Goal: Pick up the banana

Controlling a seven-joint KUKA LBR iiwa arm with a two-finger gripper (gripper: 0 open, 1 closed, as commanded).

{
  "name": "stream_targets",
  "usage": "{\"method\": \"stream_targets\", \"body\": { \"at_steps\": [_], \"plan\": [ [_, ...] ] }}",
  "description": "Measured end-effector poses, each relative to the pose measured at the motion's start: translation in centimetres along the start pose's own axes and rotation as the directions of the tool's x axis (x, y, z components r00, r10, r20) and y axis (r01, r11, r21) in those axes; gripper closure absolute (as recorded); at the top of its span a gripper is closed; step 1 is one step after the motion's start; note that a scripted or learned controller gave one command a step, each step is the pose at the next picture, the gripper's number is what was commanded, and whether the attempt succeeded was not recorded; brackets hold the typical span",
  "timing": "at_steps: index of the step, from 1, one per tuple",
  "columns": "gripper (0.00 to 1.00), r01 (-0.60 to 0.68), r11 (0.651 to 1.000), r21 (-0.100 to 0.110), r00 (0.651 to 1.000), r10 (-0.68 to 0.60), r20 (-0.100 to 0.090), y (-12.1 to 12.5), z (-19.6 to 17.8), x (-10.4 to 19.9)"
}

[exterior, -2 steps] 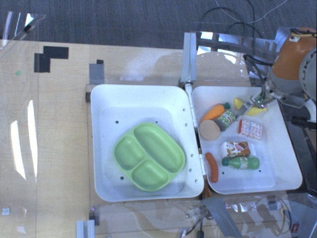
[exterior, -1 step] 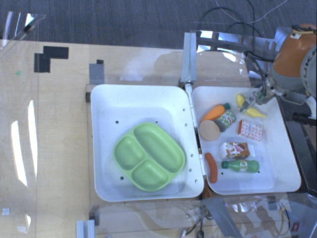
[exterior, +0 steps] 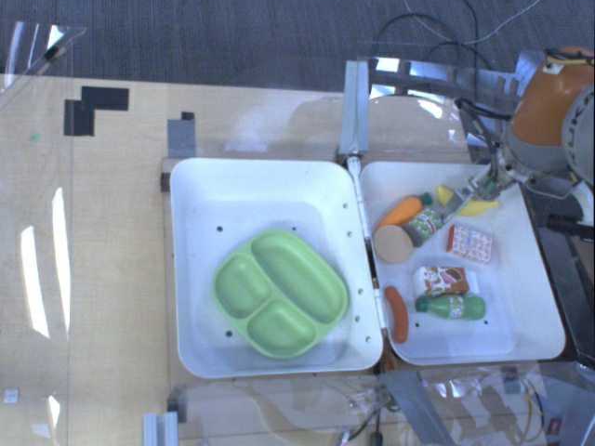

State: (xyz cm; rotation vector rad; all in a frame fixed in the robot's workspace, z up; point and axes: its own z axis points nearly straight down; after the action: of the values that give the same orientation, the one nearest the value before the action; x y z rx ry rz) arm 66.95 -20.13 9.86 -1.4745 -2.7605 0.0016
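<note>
Two shallow white bins side by side on the bench. In the right bin (exterior: 535,277), near the far right corner, the banana (exterior: 476,206), yellow, lying flat and partly hidden under the gripper (exterior: 483,188). Gripper low over the banana's middle, at or just above the peel; how far the jaws stand apart, and whether anything sits between them, impossible to tell from this angle. Grey arm with its orange band (exterior: 548,96) reaching in from the right. Just left of the banana, a carrot (exterior: 402,211) and a small green-labelled bottle (exterior: 426,224), with a round tan disc (exterior: 393,244) in front of them. Nearer the middle, a red-and-white packet (exterior: 469,243), a brown-and-white carton (exterior: 440,280), a green bottle (exterior: 453,307) and a sausage (exterior: 398,314). In the left bin (exterior: 200,203), a green divided plate (exterior: 281,293) lying flat, well apart from the banana.
</note>
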Motion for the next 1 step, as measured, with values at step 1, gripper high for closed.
{"method": "stream_targets", "body": {
  "at_steps": [1],
  "plan": [
    [0.0,-0.05,0.999,-0.001,0.999,0.05,-0.003,-0.04,0.68,-0.11]
  ]
}}
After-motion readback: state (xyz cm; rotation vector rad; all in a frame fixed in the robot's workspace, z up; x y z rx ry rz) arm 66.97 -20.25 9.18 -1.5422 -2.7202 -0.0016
